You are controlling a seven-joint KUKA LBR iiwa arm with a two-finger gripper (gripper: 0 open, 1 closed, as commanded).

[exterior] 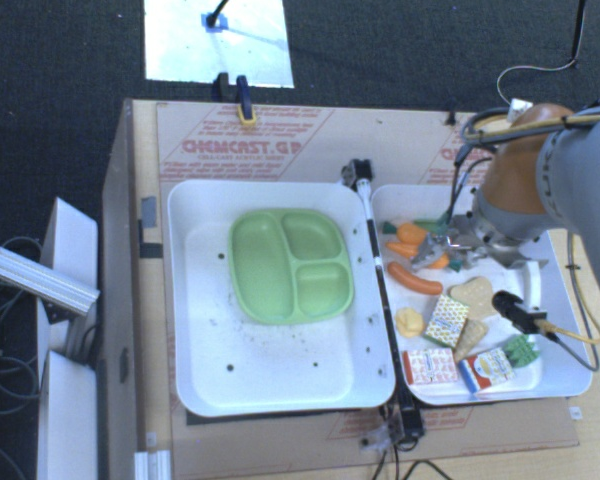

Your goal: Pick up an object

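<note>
The right bin (560,353) holds several toy foods. Orange carrot pieces (411,234) lie at its upper left, with an orange-red sausage (415,279) just below them. My gripper (448,247) hangs low over the upper part of this bin, right beside the carrot pieces and above the sausage. The grey arm with its orange band (515,173) comes in from the right and hides the bin's upper right corner. I see nothing clearly held by the gripper.
Lower in the right bin lie a beige cookie (472,292), a yellow patterned packet (446,319), a small yellow piece (409,321), a red-and-white box (430,366), a blue-edged box (489,366) and green broccoli (522,349). A green divided plate (288,265) sits in the left bin (205,298).
</note>
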